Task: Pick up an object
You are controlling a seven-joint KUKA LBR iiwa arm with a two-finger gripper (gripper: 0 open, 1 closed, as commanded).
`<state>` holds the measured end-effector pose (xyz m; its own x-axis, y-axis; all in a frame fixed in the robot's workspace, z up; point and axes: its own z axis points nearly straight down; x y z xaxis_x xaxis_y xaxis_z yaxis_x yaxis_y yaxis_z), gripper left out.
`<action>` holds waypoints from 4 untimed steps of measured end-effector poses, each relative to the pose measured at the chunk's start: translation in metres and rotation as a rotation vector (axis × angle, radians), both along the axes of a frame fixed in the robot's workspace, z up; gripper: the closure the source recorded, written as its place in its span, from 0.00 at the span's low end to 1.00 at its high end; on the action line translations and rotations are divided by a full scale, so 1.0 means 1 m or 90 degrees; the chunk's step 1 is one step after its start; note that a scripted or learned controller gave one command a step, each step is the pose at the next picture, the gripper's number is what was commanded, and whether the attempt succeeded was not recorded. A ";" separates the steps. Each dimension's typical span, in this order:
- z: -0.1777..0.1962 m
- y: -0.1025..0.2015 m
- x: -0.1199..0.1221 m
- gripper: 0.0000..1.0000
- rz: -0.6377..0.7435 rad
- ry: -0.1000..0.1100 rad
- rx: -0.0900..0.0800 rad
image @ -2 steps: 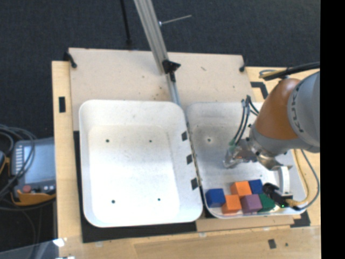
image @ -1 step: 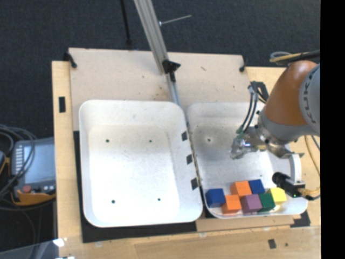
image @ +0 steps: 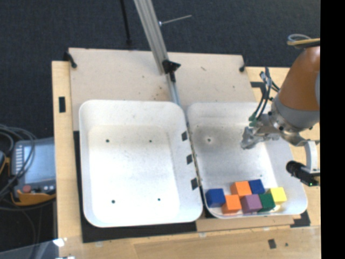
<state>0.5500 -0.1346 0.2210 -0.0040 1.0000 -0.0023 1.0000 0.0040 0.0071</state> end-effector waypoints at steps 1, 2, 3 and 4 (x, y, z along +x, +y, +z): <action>0.023 -0.001 0.001 1.00 0.002 0.002 0.001; 0.032 0.047 -0.006 1.00 0.002 0.003 0.003; 0.021 0.105 -0.008 1.00 0.002 0.005 0.002; 0.020 0.158 -0.007 1.00 0.002 0.005 0.003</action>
<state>0.5425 0.0230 0.2410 -0.0076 1.0000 0.0020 1.0000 0.0076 -0.0011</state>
